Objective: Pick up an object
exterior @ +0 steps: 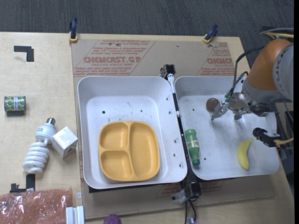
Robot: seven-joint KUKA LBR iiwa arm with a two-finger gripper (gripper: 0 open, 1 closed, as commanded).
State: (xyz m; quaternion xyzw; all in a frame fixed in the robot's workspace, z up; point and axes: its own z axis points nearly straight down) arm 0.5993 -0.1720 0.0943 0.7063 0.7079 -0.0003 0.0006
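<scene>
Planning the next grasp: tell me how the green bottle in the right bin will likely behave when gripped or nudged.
The green bottle lies on its side against the right bin's left wall, so a sideways nudge would probably roll it. Its smooth rounded body looks slippery. It seems small, likely plastic, and light.

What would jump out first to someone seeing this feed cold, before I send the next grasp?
Probably the yellow divided plate, filling much of the left bin. Next, the grey arm with its orange band reaching in from the right, its gripper over the right bin close to a small brown round object. In that bin also lie a green bottle along the left wall and a yellow banana near the front right corner.
</scene>
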